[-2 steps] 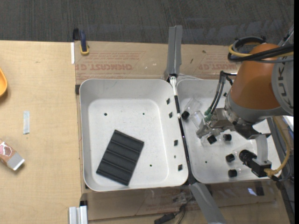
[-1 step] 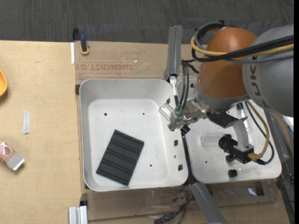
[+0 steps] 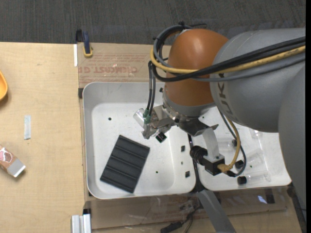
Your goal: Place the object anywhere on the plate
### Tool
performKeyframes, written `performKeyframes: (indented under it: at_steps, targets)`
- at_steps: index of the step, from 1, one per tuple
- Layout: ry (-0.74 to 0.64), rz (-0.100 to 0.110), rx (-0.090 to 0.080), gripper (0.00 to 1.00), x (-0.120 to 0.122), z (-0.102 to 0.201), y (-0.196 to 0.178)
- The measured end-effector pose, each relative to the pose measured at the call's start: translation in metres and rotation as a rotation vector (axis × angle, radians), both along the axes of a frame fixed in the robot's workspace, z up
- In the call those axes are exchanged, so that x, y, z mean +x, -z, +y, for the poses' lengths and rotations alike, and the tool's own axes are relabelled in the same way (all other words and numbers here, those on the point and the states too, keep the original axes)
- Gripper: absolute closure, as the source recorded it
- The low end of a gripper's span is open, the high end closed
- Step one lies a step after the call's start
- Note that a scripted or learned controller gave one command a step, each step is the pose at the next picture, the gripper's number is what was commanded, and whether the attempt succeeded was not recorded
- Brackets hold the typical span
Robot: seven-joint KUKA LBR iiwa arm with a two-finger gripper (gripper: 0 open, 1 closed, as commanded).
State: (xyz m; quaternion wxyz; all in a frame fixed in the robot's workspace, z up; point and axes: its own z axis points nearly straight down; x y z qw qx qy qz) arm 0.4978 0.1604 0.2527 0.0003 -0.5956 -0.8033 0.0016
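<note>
black ribbed slab [image 3: 125,163] is seen lying flat on the floor of the left bin [image 3: 92,130], slanted, near that bin's front edge. the tool [image 3: 156,126] is found above the same bin, up and to the right of the slab and clearly apart from it, close to the wall shared by the two bins. the tool is largely covered from above by the wrist, so whether it is apart or together cannot be told. a small pale greenish piece [image 3: 142,116] is spotted right at the tool's left side; whether it is gripped or simply part of the tool cannot be made out. the arm [image 3: 252,76] is seen stretched in from the right, its orange band [image 3: 194,67] bulging over the tool, with black and yellow cables looped around it. the right bin [image 3: 272,178] is mostly hidden under the arm. further left, on the wooden tabletop [image 3: 43,91], a small grey strip [image 3: 27,127] is seen, and a wrapped block [image 3: 10,162] is noted near the left edge. an orange shape [image 3: 2,86] is cut off by the frame. a blue clamp [image 3: 86,42] is seen at the tabletop's far edge.
</note>
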Motion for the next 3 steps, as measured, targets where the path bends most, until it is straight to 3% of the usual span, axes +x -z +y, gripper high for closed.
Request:
performKeyframes:
  at_steps: [1,2,3]
  targets:
    - [-0.125,0.002,0.0,1.0,-0.02,-0.009,0.003]
    - [-0.271,0.001,0.001,1.0,0.026,-0.015,0.047]
    - [-0.39,0.001,0.001,1.0,0.003,-0.029,0.026]
